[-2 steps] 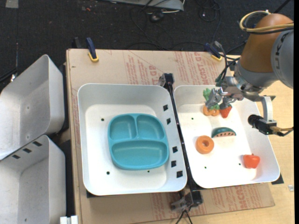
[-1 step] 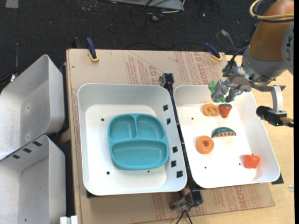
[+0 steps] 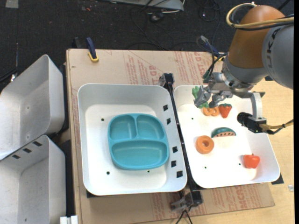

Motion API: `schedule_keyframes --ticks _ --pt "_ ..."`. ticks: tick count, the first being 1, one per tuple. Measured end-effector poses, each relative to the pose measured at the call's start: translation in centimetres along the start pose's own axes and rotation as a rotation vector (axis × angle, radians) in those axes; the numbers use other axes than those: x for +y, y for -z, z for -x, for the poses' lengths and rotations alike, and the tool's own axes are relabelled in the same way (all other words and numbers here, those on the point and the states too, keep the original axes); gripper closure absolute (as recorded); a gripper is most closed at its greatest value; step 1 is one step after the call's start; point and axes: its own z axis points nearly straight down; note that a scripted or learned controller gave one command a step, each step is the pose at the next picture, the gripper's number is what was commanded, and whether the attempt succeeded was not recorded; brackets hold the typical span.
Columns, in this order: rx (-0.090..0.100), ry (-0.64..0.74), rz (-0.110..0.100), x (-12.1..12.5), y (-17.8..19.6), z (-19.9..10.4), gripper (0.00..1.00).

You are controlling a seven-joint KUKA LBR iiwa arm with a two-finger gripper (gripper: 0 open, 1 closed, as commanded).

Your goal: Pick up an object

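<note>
Currently we see the gripper (image 3: 209, 100) at the right bin's (image 3: 266, 146) 11 o'clock corner, above a carrot (image 3: 210, 110) and strawberry (image 3: 225, 109); can't tell its finger state.

A teal plastic divided plate (image 3: 138, 141) with three compartments lies in the left shallow white bin (image 3: 88, 139). Two more white plastic bins (image 3: 28, 125) sit tilted off the brown cardboard-covered bench (image 3: 126, 62) (a yellow-handled clamp (image 3: 92, 52) grips its far edge).

Arm (image 3: 261, 41) over right bin (image 3: 266, 174), teal tray (image 3: 138, 141) in left bin (image 3: 88, 139)
</note>
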Motion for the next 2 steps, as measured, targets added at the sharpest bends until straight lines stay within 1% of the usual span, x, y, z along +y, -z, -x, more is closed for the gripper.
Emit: schedule_keyframes --ticks 1,2 --pt "0.000 0.000 0.000 -0.4 -1.1 -4.8 1.00" --pt "0.000 0.001 0.000 -0.8 -2.1 -10.4 1.00"
